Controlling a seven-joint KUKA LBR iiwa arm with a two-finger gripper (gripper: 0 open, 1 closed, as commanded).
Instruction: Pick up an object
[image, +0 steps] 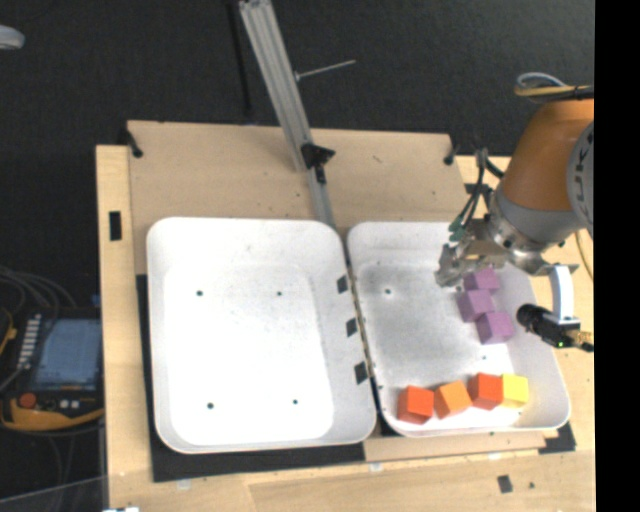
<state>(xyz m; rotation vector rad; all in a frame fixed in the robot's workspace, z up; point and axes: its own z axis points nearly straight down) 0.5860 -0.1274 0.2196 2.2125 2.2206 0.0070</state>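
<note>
A purple block piece made of joined cubes lies in the right bin, toward its right side. My gripper hangs over the upper end of that purple piece, just left of it. Along the bin's near edge sits a row of small blocks: an orange-red one, an orange one, a red one and a yellow one. The fingers are too blurred against the bin to read.
The left bin lies beside the right one, with black clips along the seam. A slanted metal pole rises from behind the bins. The grey and orange arm fills the upper right.
</note>
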